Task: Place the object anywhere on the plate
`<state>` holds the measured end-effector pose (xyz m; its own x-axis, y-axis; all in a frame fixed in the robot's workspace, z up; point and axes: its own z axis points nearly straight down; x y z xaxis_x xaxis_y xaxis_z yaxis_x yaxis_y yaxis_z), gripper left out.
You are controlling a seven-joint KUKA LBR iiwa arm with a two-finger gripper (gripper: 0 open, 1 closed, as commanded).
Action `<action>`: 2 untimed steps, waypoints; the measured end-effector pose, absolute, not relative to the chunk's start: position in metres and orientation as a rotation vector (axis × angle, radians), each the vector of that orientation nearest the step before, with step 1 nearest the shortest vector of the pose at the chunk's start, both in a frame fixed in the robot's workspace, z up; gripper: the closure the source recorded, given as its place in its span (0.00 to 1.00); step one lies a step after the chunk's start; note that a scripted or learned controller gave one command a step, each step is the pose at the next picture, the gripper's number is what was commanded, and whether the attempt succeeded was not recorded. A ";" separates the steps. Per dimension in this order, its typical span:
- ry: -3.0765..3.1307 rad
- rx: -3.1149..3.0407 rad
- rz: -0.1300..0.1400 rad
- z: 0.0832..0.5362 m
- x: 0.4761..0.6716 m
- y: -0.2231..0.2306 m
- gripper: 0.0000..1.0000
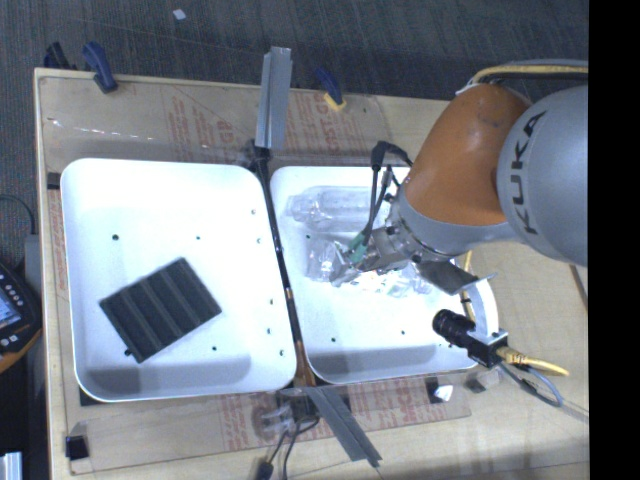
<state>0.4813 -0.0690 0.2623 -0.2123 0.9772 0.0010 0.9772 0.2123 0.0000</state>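
Near left, dark ribbed plate (160,308) lies in left bin (80,188), toward its front-left corner; right bin (330,363) holds clear crumpled plastic bottle (335,208) near its back edge; gripper (362,253) low over more clear plastic there; grip state unreadable; risk: slick transparent plastic slips, arm carries nothing across.

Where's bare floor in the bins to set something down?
Left bin: bare floor above and right of the dark ridged plate. Right bin: a bare strip along its near wall. Crowded: its upper middle, where clear plastic items lie under the arm.
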 end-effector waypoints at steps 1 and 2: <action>-2.362 -2.072 0.002 0.258 0.527 -0.095 1.00; -1.998 -2.419 0.003 0.241 0.507 -0.078 1.00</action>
<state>0.5067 -0.0779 0.2411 0.1889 0.9820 0.0010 0.9820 -0.1889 -0.0038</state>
